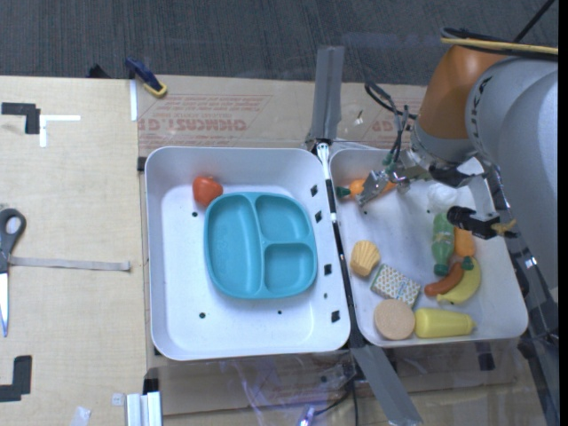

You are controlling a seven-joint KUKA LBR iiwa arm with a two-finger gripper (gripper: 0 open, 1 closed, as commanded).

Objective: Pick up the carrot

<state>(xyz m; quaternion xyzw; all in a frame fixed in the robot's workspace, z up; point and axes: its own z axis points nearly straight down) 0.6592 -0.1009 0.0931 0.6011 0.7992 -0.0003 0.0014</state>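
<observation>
tray (263, 243): teal | bins (169, 264): white | carrot (464, 240): orange | banana (468, 284): yellow

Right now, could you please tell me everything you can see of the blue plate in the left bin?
The blue plate is a turquoise, plastic-looking tray with rounded corners and three compartments, one long and two smaller. It lies flat, slightly turned, on the floor of the left bin, near its middle. A small red-orange toy sits at its upper left corner, seemingly touching its rim.
</observation>
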